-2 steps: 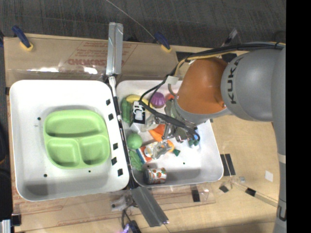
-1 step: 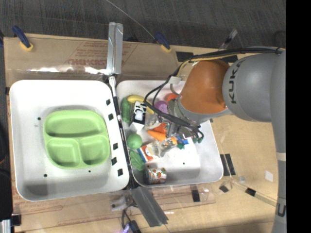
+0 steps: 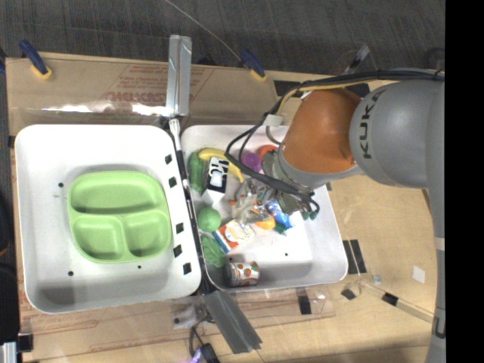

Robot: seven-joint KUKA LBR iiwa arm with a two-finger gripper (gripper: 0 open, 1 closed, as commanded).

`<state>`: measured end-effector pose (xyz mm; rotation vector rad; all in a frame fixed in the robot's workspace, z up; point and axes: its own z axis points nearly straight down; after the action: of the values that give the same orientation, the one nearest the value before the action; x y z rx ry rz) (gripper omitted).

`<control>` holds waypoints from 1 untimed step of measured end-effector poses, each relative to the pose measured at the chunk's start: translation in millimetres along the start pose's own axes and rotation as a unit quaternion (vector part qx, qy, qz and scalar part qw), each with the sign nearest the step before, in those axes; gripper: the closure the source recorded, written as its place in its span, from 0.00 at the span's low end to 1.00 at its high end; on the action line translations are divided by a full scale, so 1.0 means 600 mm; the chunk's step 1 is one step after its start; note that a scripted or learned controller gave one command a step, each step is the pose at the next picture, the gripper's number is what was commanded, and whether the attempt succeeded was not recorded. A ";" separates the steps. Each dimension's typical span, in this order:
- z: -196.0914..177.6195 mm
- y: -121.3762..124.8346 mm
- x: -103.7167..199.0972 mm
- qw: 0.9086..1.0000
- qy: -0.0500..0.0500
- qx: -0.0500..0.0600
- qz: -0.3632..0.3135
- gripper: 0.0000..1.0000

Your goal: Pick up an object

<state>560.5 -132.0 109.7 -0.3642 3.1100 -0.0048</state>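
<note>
I count two bins | left bin (image 3: 30, 203): one green tray (image 3: 119, 216) | right bin (image 3: 329, 259): one can (image 3: 243, 273), one banana (image 3: 217, 162) | end effector (image 3: 253, 203): grip state I can't tell

1. The two bins are plain white: left bin (image 3: 38, 203), right bin (image 3: 321, 248).
2. The divided tray (image 3: 117, 216) is light lime green all over.
3. The arm (image 3: 393, 131) is grey, with an orange band (image 3: 318, 134).
4. The ball (image 3: 208, 219) is green, and the banana (image 3: 219, 159) yellow.
5. The small can (image 3: 243, 273) has a red and white label.
6. The bench (image 3: 378, 218) is tan cardboard-brown, with blue clamps (image 3: 35, 59).
</note>
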 end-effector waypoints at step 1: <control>-0.236 0.073 -0.037 1.000 -0.002 0.001 -0.011 1.00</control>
<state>570.6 -84.2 251.6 -0.3986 3.1015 -0.0062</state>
